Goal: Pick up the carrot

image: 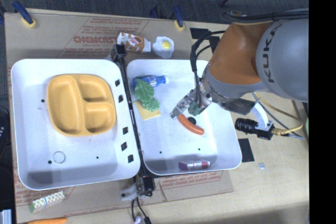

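Observation:
The carrot (191,125) is a small orange piece lying on the floor of the right bin (157,155), near its middle right. My gripper (187,108) hangs just above the carrot's upper left end, reaching in from the right under the big grey and orange wrist. Its grey fingers (180,107) point down and left, and their tips stand right at the carrot's end. The wrist hides much of the gripper's body.
The right bin also holds a green toy (145,93) on a yellow sponge (150,109), a blue object (152,81) and a dark pink tube (195,165) by the front wall. A yellow divided plate (81,103) lies in the left bin (31,165). Small items sit behind the bins.

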`<state>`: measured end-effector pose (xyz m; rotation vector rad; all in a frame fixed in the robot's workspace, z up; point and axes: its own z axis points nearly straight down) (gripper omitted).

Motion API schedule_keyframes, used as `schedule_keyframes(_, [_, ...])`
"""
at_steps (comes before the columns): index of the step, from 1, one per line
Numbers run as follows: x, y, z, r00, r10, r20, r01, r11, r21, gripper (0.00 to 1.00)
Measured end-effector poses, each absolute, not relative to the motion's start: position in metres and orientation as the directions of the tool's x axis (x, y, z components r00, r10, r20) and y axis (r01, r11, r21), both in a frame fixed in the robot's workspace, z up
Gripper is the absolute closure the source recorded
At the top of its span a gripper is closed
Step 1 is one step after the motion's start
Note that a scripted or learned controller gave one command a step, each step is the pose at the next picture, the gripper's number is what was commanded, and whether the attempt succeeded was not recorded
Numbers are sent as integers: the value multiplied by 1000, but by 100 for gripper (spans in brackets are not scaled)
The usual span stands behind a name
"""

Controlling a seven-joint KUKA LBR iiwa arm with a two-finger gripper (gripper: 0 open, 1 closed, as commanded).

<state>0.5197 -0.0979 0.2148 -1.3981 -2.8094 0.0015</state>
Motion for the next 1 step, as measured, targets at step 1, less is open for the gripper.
schedule_keyframes(1, [485, -71, 191, -502, 865, 3, 865, 502, -3, 100])
